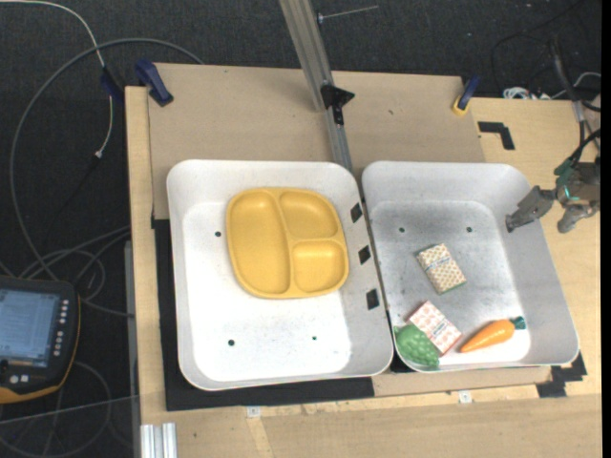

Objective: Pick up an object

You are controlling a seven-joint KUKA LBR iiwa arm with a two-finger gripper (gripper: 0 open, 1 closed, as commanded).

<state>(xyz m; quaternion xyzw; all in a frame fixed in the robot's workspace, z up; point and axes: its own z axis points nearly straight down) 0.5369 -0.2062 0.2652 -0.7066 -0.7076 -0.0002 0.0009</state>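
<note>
Smooth, slightly glossy yellow plastic divided plate (286, 240) at the left matt white plastic bin's (200, 351) 12 o'clock, scuffed grey-speckled floor in the right white bin (477, 175), glossy orange plastic-looking carrot (489, 335) at its 5 o'clock, matt patterned paper-like small box (441, 267), raw tan wooden bench top (401, 113), brushed metal rail (304, 27)

From my seat the hand (544, 208) sits right at the frame's right edge, arm cut off beyond it; too small & dim for me to read the finger gap. The green item (417, 346) in the right bin (382, 256) is partly under the red-patterned packet (435, 325), so I can't ID it, maybe a leafy toy veg. Tablet (33, 337) at left is clipped by the frame edge, screen text unreadable. Worktop (410, 113) front edge runs off the bottom.
</note>
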